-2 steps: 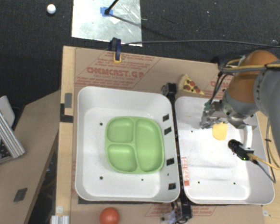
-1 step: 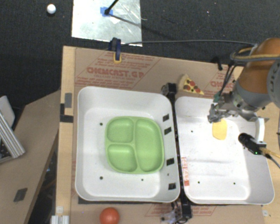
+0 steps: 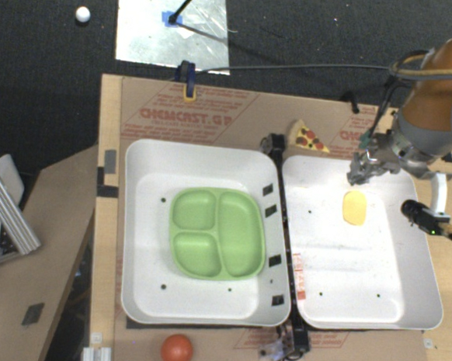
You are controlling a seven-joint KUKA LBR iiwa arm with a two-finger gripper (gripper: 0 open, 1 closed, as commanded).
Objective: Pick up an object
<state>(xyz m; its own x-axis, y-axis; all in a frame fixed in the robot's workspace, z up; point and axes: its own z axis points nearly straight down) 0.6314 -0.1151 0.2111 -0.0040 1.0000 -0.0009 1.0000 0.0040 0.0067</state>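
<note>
Bench [image 3: 239, 111]: brown board with red print, carries two shallow white bins side by side. Left bin [image 3: 145, 169] holds a green divided plate [image 3: 217, 233], three compartments, lying flat near the bin's middle, slightly turned. Right bin [image 3: 405, 283] holds one yellow object [image 3: 355, 208], small, rounded, oblong, lying flat in the upper half of the bin, well apart from the walls. Arm [image 3: 439, 91] comes in from the right, grey with orange band at top right, wrist angled down toward the right bin's upper edge. Gripper [image 3: 359, 172] sits just above and slightly left of the yellow object in this view, close to it; contact not clear. Cannot tell if the gripper is spread or pressed together, too dark and small. Nothing seen between its tips. Silver foil sheet [image 3: 174, 24] on the dark backing above the bench, blue tape on it. Pizza-slice toy [image 3: 308, 137] on the bench just beyond the gap between the bins. Blue-and-yellow clamp [image 3: 187, 79] at the bench's far edge. Red-orange ball [image 3: 177, 350] on the bench in front of the left bin. Small white ball [image 3: 83, 14] top left on the dark surface.
</note>
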